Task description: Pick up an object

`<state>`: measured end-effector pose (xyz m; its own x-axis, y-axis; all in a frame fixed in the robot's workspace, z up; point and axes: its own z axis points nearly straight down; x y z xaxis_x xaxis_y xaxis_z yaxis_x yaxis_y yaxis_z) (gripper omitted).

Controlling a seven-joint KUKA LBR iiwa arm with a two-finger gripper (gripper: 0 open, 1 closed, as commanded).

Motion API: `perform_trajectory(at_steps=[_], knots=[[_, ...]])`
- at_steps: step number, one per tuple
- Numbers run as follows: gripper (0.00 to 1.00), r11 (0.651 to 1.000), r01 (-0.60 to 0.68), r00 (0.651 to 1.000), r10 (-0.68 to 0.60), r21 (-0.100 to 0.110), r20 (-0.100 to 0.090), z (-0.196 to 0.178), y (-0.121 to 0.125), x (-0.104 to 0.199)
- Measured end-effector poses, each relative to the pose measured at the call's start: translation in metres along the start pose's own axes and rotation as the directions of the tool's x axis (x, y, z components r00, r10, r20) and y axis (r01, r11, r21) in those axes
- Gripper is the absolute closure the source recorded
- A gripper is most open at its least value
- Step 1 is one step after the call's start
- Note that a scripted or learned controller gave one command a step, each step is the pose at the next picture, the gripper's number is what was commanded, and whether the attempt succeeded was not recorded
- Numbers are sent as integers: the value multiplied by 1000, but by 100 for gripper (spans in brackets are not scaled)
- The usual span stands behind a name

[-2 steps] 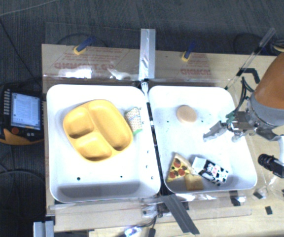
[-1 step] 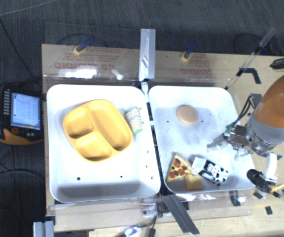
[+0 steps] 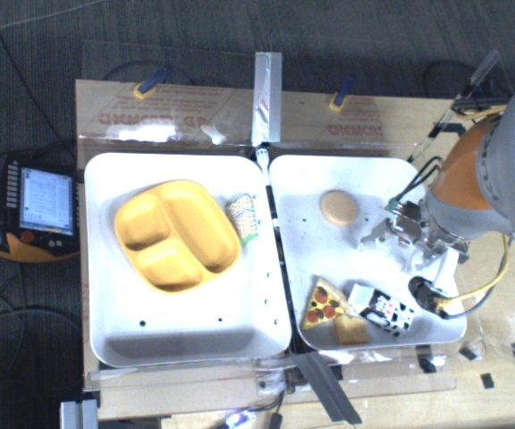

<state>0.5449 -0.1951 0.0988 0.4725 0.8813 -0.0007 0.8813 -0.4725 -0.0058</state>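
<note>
Over the right bin: the gripper (image 3: 392,228) hangs low on the end of the grey arm (image 3: 490,181), which comes in from the right with its orange band showing above the wrist.
Gripper state: I cannot tell whether it is spread or pressed together (the metal parts blur into the white floor), and I see nothing between its tips.
Right bin (image 3: 365,168): holds a round tan disc (image 3: 339,207), a toy pizza slice (image 3: 325,304), a brown piece (image 3: 351,330) and a black-and-white patterned block (image 3: 389,311).
Tan disc: lies flat in the upper middle of that bin, just left of the gripper, apart from it.
Pizza slice and brown piece: near the front edge, touching each other.
Patterned block: just right of them, also at the front, below the gripper.
Left bin (image 3: 105,329): carries a yellow divided tray (image 3: 176,233), tilted, filling most of the middle.
Beside the tray: a small pale ribbed object (image 3: 242,214) with a green edge, against the tray's right side near the wall between the bins.
</note>
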Motion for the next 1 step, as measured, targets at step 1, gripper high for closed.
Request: perform_trajectory(at_steps=[1], knots=[[100, 1000, 3, 1000, -3, 3, 1, -8, -1, 1]])
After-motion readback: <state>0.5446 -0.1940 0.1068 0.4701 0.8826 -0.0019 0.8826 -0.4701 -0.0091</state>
